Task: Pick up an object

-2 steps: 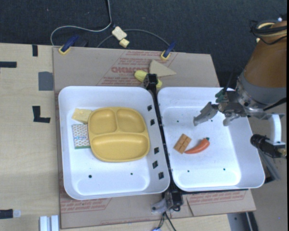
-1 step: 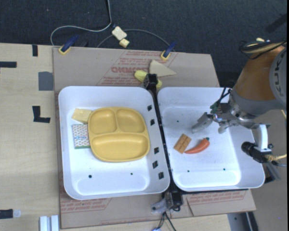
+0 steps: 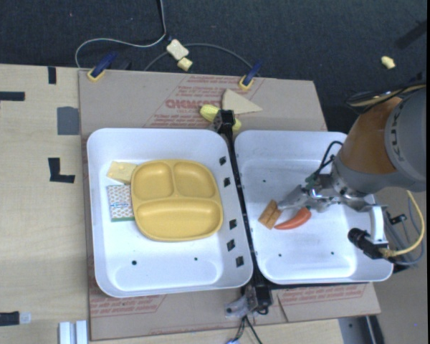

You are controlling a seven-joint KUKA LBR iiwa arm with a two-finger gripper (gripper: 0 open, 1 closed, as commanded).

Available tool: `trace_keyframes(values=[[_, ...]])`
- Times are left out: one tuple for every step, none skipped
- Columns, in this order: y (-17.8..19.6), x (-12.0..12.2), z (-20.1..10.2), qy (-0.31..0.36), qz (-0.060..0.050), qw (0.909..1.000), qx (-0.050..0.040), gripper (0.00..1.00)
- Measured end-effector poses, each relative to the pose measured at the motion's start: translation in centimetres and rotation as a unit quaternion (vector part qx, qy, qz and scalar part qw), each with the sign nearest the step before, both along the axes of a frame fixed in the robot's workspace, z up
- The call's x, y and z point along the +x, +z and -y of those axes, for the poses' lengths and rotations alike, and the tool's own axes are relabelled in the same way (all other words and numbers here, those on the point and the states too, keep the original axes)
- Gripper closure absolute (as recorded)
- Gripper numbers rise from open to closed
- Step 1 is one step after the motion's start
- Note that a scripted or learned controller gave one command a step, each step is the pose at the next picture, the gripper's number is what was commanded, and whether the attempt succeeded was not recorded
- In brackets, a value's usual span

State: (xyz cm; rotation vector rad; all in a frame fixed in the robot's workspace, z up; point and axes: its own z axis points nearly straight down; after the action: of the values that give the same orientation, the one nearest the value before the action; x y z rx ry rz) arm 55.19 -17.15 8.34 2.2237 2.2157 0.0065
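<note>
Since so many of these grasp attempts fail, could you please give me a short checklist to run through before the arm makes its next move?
1. Gripper is low inside the right bin: ok.
2. A target lies near the gripper: ok; an orange-red carrot-like piece and a small tan block sit just below and left of it.
3. Object is between the fingers: cannot tell; the fingertips are too blurred to read.
4. The two objects are apart enough for a single pick: not ok; they lie almost touching.
5. Bin wall clearance: ok; the gripper is away from the walls.
6. Left bin items, the yellow divided tray and the cards, are out of the way: ok.
</note>
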Motion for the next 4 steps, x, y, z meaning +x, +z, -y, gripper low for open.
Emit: trace_keyframes(values=[[1.5, 0.2, 0.0, 0.003, 0.003, 1.0, -0.0025, 1.0], [1.5, 0.1, 0.0, 0.002, 0.002, 1.0, -0.0023, 0.0], [8.7, -6.9, 5.5, -0.002, -0.002, 1.0, -0.0023, 0.0], [-0.1, -6.2, 4.1, 0.002, -0.001, 1.0, -0.003, 0.0]])
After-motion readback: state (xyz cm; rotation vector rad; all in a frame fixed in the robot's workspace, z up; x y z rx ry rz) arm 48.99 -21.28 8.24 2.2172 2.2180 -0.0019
